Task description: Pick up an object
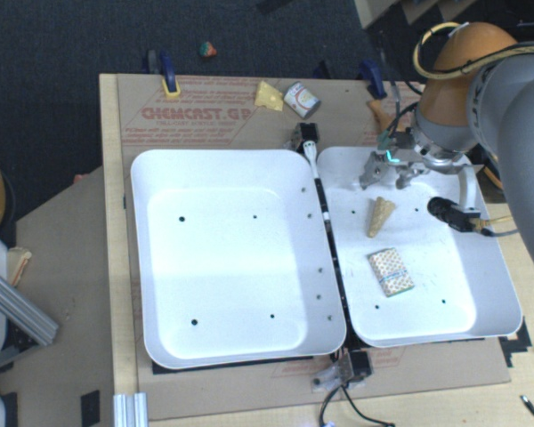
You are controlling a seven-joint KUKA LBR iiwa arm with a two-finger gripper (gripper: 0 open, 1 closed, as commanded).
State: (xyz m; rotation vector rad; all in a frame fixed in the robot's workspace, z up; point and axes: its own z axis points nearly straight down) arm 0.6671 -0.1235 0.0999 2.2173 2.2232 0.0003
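In the right bin (454, 278) a tan cone-shaped piece (380, 215) lies near the middle, point toward the back. A small patterned square pack (391, 270) lies flat just in front of it. My gripper (388, 174) hangs over the bin's back part, a little behind the cone and apart from it. Its two fingers (368, 177) stand spread, so the gripper is open with nothing between them. The grey arm with its orange band (454, 78) comes in from the upper right.
The left bin (147, 238) sits beside the right one. Behind the bins on the cardboard lie a yellow scrap (269, 96), a small pale box (302, 100) and a black-and-white item (308, 137). Blue clamps (168, 71) hold the board's back edge.
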